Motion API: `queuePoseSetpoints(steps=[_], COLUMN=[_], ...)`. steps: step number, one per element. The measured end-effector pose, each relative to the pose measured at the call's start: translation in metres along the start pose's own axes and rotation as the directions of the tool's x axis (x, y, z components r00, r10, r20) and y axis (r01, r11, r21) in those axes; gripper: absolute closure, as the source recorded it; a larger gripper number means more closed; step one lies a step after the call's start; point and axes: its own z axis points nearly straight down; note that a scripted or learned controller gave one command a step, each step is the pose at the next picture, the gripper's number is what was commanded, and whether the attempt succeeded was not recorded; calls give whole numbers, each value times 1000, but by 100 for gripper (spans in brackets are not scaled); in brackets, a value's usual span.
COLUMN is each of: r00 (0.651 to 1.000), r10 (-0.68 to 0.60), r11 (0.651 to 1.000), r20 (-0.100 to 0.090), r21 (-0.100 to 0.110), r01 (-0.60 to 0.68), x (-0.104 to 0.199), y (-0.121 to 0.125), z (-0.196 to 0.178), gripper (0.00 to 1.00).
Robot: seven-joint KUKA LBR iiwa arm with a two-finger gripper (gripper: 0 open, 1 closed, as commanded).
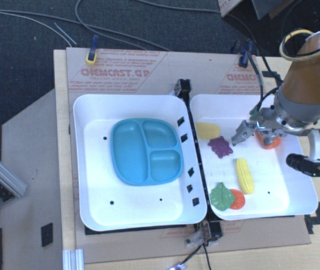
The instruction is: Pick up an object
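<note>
The green leafy plastic toy (221, 196), well below the spread, empty jaws of the gripper (248, 133), looks light and stiff; pinch its edges.

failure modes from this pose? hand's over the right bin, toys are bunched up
1. The hand hangs between the purple toy and the orange piece partly under the wrist; a descent may land on bare bin floor.
2. The yellow toy and the purple one touch, so a grasp could nudge one and miss both.
3. The corn lies loose and could roll off the fingers. The green piece overlaps the orange-red one, inviting a double pick.
</note>
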Motion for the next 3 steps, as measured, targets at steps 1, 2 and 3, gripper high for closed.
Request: queuePoseSetpoints(steps=[1,2,3], r00=[1000,1000,1000], r10=[-3,-3,-2], r11=[1000,1000,1000], r20=[2,1,1], r21=[-14,-9,-10], r01=[3,3,2], x=[0,10,10], y=[3,-1,-1], z=[-8,48,97], gripper=[0,0,0])
